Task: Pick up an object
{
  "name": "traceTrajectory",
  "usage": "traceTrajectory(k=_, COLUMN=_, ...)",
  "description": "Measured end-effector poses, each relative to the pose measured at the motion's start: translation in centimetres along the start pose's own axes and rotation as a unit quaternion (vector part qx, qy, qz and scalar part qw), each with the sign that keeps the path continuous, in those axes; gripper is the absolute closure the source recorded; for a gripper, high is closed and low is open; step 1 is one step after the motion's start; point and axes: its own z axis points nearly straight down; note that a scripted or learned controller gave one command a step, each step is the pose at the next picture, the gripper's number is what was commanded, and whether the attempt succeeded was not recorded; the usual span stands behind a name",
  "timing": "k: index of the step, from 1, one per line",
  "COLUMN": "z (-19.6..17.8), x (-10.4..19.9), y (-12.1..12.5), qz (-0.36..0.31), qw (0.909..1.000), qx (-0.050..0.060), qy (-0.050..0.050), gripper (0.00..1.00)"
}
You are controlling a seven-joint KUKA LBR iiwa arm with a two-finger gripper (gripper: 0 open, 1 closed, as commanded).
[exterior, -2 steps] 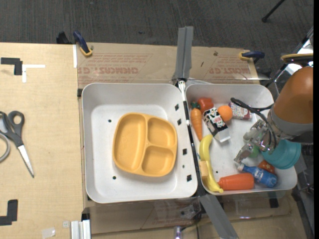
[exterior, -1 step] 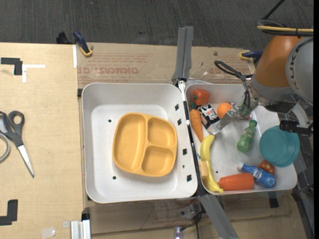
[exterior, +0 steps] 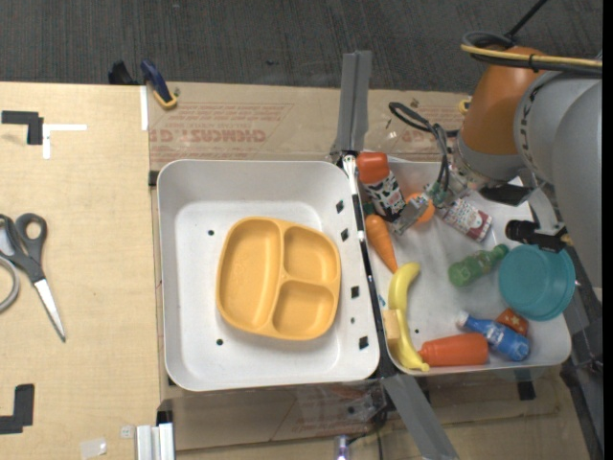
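Nearest the camera, at the right bin's (exterior: 565,353) 6 o'clock edge, lie a red-orange bottle (exterior: 455,351) and a small blue bottle (exterior: 500,337). A banana (exterior: 402,316) curves up from 7 o'clock. Farther in, a teal bowl (exterior: 536,281) sits at 3 o'clock with a green bottle (exterior: 476,264) just beside it, and a carrot (exterior: 381,242) lies along the 9 o'clock wall.

Farther still, at about 11 o'clock, the gripper (exterior: 422,211) is low among the clutter. How wide it stands cannot be told from here, and nothing can be seen held in it. The likeliest target is a small orange piece (exterior: 420,206), right at the tip. A pink-and-white packet (exterior: 467,218) is at the gripper's 3 o'clock, and an orange-capped black-and-white bottle (exterior: 382,188) at its 10 o'clock, both near.

The main risk, as I judge it, is crowding. Closing here could catch the packet or nudge the bottle instead of the piece, or pinch only an edge that slips on the lift. The bin wall just beyond the bottle leaves little room to correct.

The left bin (exterior: 182,257) holds a yellow divided plate (exterior: 279,279).
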Motion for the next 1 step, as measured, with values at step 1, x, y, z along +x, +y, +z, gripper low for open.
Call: traceTrajectory(k=1, z=-0.01, x=0.58, y=0.81, qz=-0.085, qw=0.9964, qx=0.0, qy=0.0, gripper=0.0)
